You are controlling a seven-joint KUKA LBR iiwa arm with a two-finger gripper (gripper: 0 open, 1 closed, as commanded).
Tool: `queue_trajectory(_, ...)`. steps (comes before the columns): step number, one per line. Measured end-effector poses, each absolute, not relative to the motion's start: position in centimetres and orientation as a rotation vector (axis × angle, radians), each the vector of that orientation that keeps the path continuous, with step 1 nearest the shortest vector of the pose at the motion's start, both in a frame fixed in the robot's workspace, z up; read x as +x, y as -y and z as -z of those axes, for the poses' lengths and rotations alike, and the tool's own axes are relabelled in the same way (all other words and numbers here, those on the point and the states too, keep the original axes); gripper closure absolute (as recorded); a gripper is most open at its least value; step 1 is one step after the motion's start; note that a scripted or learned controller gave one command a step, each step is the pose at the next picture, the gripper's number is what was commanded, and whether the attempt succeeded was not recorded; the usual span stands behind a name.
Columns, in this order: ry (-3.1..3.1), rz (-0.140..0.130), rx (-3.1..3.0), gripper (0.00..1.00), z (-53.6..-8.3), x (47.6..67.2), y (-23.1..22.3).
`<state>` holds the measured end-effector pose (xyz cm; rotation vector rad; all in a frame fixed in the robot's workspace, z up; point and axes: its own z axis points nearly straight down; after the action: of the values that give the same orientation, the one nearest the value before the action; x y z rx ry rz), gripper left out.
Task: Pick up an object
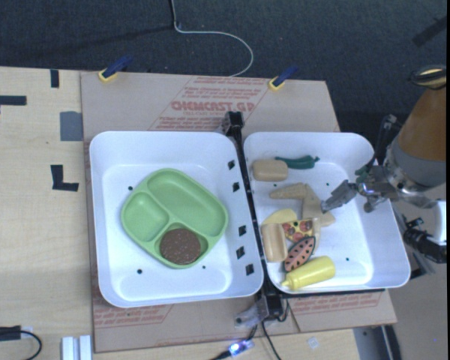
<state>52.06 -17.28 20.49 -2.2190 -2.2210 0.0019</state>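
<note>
The right bin [375,265] holds several toy foods. A beige bun [270,170] and a green pepper [297,160] lie at its far side, with a tan flat piece [295,193] just below them. Nearer the front lie a yellow piece [279,218], a tan roll [272,241], a red speckled piece [299,253] and a yellow bottle [310,272]. My gripper [333,200] reaches in from the right and hangs low over the middle of this bin, its tip beside the right end of the tan flat piece.
The left bin [112,276] holds a green divided plate [172,205] with a brown patty [181,245] in its near compartment. A black divider [244,201] runs between the bins. The arm's grey wrist [416,171] stands over the right bin's right rim.
</note>
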Motion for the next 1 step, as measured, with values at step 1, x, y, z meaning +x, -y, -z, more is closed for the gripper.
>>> queue_trajectory(1,2.233,0.001,-2.220,0.00,-8.21,54.25,9.18)
